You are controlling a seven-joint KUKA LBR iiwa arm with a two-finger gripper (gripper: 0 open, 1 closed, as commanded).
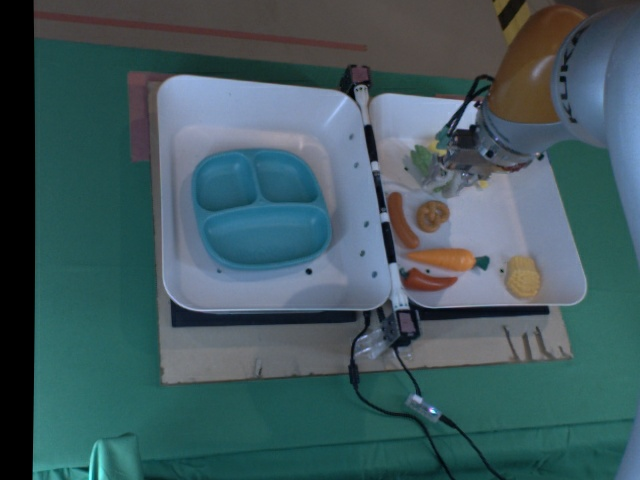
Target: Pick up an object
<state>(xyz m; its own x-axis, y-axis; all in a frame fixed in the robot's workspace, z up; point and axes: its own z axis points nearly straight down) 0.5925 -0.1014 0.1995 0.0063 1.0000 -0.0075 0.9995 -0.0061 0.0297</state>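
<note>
**Gripper low over the right bin's far corner, toy food spread below it**

Gripper (452,168) of the grey-and-orange arm (560,68) hangs low at the far side of the right bin (560,258), reaching in from three o'clock; whether it is wide, narrow or holding anything cannot be told, since the wrist and its cables hide the tip. A pale green leafy piece (422,160) lies just beside the tool at about nine o'clock, touching or nearly so; it looks the likeliest thing to be picked, though that is a judgement.

Other candidates lie toward six o'clock from the tool: a small round orange piece (433,215) near; a sausage (403,220) at about seven o'clock, its long axis running from eleven to five; a carrot (448,259) farther on, lying almost nine to three with its green end at three; a red pepper (428,281) just beneath it, near the bin's front; a yellow ridged piece (522,277) at about five o'clock, well apart.

Left bin (180,268) holds a blue divided plate (262,208), well away at nine o'clock.

Any pick turns on the short sideways offset to the green piece; no lift is yet evident.
</note>
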